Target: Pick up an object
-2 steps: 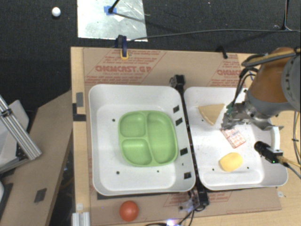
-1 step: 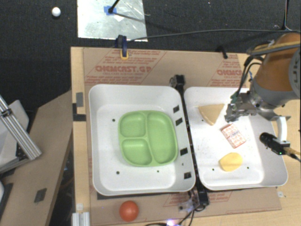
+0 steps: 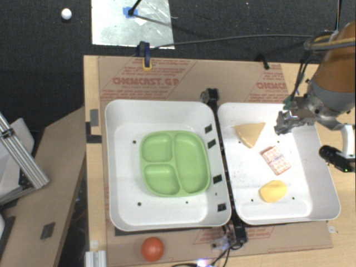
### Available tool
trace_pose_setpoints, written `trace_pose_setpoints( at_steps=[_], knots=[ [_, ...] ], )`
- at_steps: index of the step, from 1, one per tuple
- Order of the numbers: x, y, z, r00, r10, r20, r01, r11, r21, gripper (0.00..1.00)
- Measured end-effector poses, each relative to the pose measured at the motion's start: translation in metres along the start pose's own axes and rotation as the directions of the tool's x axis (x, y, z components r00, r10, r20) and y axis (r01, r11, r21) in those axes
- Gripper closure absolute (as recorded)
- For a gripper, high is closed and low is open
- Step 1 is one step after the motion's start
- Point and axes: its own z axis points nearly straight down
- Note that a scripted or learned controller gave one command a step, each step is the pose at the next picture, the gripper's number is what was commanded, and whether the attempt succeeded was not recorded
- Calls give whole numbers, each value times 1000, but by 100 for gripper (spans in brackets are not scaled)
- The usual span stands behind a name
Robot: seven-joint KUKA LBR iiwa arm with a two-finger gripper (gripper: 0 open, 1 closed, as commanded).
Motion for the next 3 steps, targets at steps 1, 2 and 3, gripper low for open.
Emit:
trace_pose_setpoints(
  at_steps=[1, 2, 3],
  knots=[
    [60, 11, 0, 1000, -5, -3, 5, 1000, 3, 100],
    [119, 33, -3, 1000, -6, -3, 6, 1000, 2, 100],
    [167, 45, 11, 1000, -4, -3, 4, 1000, 4, 100]
  ],
)
